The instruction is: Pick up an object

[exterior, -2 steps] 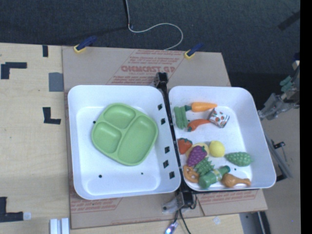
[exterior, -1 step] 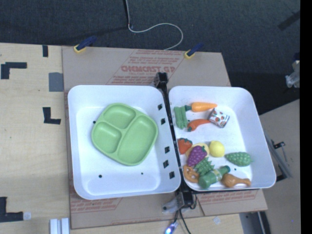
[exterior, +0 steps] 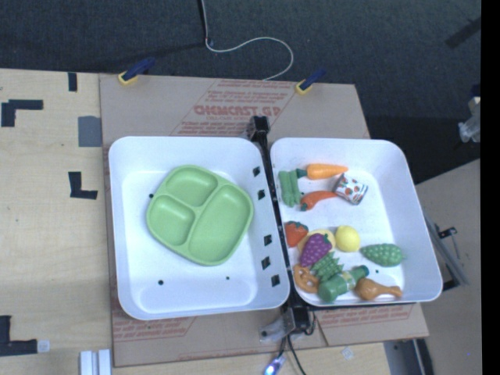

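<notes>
Looking down, we see two white bins side by side on a cardboard sheet point(exterior: 234, 104) on the counter point(exterior: 47, 233). We cannot tell the state of the jaws or where any toy lies relative to them.

The left bin point(exterior: 129, 280) holds one green plate point(exterior: 200, 213) with three sections, lying flat and turned at an angle, about mid-bin.

The right bin point(exterior: 406, 201) holds all the small toys, any of them a pick candidate, mostly on its left and near side:
- Carrot point(exterior: 324, 170) at the far side, pointing right.
- Green pods point(exterior: 289, 187) just left of it, along the divider.
- Red-and-white can point(exterior: 350, 188) tipped over, right of the pods.
- Orange pepper point(exterior: 319, 199) touching the can's left side.
- Tomato point(exterior: 295, 233) by the divider, mid-bin.
- Purple grapes point(exterior: 314, 248) just right of the tomato.
- Lemon point(exterior: 347, 239) beside the grapes.
- Bumpy green fruit point(exterior: 381, 254) right of the lemon, apart from it.
- Leafy green piece point(exterior: 326, 268) below the grapes.
- Orange ring point(exterior: 305, 280) at the near-left corner.
- Green vegetable point(exterior: 340, 285) lying by the leafy piece.
- Brown drumstick point(exterior: 376, 290) near the front rim.

The near pile is crowded and touching; we can't sort every overlap.

Two blue-and-yellow clamps point(exterior: 137, 70) pin the cardboard's far corners. A white cable point(exterior: 250, 45) loops across the dark floor beyond.
</notes>
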You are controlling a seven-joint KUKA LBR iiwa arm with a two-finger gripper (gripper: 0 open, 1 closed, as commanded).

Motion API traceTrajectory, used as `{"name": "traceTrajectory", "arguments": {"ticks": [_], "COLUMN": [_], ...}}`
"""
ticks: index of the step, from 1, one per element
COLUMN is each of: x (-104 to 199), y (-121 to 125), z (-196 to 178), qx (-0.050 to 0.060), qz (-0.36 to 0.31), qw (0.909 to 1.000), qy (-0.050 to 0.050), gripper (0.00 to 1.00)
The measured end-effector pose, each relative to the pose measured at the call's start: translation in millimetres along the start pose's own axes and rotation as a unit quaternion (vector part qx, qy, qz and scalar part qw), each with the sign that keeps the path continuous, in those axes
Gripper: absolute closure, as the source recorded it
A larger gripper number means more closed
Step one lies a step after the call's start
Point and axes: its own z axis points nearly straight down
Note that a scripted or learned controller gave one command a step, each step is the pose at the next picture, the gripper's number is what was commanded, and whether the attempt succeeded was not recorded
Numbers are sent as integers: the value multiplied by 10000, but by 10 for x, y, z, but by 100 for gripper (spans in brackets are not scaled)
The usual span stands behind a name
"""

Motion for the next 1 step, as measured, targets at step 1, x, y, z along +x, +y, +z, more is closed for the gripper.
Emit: {"name": "traceTrajectory", "arguments": {"ticks": [1], "x": [2], "y": [6], "z": [-100], "qx": [-2], "qz": [-1], "qw": [10000], "qy": [-7], "gripper": [100]}}
